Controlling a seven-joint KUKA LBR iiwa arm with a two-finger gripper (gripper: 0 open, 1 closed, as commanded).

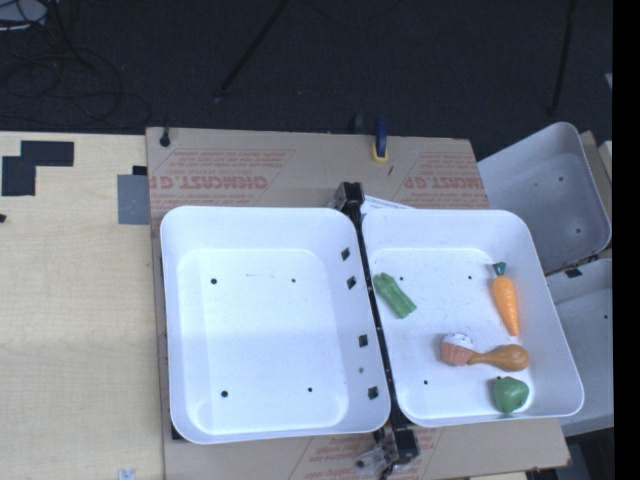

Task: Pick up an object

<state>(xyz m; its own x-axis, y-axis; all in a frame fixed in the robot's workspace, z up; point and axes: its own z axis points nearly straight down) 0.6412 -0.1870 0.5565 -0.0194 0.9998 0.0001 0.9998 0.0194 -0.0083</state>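
The right bin [540,268] holds several toy foods. A green oblong piece [393,295] lies near the bin's left wall. An orange carrot [505,302] with a green top lies toward the right wall. A pink and white piece [458,348] sits beside a tan drumstick-shaped piece [499,357] in the lower middle. A round green piece [509,394] rests in the lower right corner.
The left bin [180,318] stands beside the right one on a cardboard sheet [260,173]. Black clips [350,196] join the bins along the middle. A grey metal plate [550,193] lies off to the right. Pale wooden bench surface [70,318] extends to the left.
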